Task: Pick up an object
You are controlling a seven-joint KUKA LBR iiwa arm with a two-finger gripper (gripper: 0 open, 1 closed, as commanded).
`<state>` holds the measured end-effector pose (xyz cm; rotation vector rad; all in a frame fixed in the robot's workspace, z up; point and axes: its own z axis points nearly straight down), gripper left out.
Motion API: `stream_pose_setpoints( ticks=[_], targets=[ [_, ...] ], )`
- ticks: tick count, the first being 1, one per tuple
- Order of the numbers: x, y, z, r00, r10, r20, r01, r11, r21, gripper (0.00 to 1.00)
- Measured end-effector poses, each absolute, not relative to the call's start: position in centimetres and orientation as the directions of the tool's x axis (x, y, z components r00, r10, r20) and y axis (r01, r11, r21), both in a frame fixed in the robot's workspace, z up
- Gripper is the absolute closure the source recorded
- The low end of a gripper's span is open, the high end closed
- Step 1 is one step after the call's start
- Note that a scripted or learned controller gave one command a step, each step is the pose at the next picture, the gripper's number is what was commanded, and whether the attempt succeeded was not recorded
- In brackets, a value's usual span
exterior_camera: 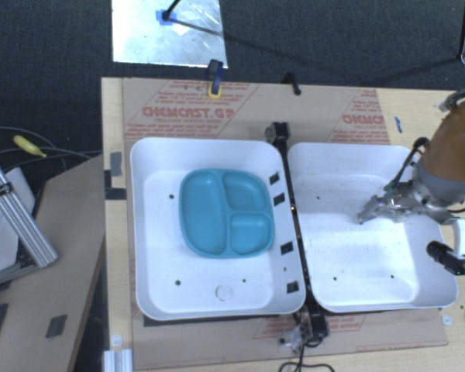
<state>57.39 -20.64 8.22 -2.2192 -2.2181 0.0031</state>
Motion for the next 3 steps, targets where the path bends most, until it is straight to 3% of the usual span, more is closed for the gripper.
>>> stream_pose_setpoints(
  ticks=[1, 3],
  targets=[
    [57.8, -20.7, 9.6, -0.002, 1.000, -0.002, 1.000, 0.002, 0.005, 1.00],
    [58.0, -20.7, 11.8, -0.003, 1.000, -0.003, 1.000, 0.003, 0.012, 1.00]
  ],
)
